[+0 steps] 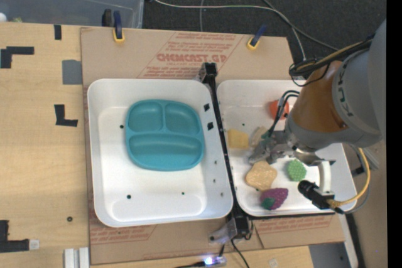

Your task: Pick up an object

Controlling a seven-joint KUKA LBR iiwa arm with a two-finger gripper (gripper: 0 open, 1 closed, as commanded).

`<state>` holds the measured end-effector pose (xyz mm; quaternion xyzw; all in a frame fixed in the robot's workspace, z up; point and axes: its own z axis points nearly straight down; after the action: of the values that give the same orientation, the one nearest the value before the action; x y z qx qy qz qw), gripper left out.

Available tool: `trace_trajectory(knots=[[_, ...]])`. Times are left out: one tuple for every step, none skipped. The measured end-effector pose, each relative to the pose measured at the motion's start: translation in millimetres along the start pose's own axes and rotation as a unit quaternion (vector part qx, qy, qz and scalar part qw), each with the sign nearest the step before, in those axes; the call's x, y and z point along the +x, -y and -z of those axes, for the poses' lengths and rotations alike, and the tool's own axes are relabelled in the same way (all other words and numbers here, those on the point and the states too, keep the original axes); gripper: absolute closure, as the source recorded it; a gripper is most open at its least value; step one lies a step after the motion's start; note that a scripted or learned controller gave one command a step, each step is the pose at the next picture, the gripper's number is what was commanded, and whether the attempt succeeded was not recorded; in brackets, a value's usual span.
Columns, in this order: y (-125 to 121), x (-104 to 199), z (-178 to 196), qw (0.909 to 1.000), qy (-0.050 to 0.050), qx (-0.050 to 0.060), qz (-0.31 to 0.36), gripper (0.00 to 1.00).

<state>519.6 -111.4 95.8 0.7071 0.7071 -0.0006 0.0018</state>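
Camera view, starting at the fingers (269,149): low inside the right bin (251,86), tangled in grey metal and cable at the wrist, so no telling whether spread or clenched, and nothing visibly caught there. Just below, close to touching, a tan piece (260,176); to the upper left, just beside, a pale yellow piece (237,139); to the right, near, a green piece (296,169). Farther out, a purple piece (274,198) by the bin's near wall and an orange piece (278,108) half tucked behind the arm (326,107). Best to treat the tan piece as the likely target, being nearest and lying flat with room around it. Better to centre over it before closing, squarely and not on an edge, since a lumpy shape probably slips from a corner pinch. Worth keeping clear of the green piece and of the dividing wall between the bins, where a nudge could push things out of reach. Then lift straight up and only call it held once seen hanging off the bin floor. Beyond, in the left bin (100,135) on the bench (38,135), a teal divided plate (165,135), well apart and of no concern here.
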Motion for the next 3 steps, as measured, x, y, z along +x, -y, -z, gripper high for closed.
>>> trace_trajectory(knots=[[-6,-5,60,1.0,-0.001,-0.001,0.001,1.0],[-5,-10,123,1.0,-0.001,-0.001,0.001,1.0],[-6,-10,153,1.0,-0.001,0.0,0.001,1.0]])
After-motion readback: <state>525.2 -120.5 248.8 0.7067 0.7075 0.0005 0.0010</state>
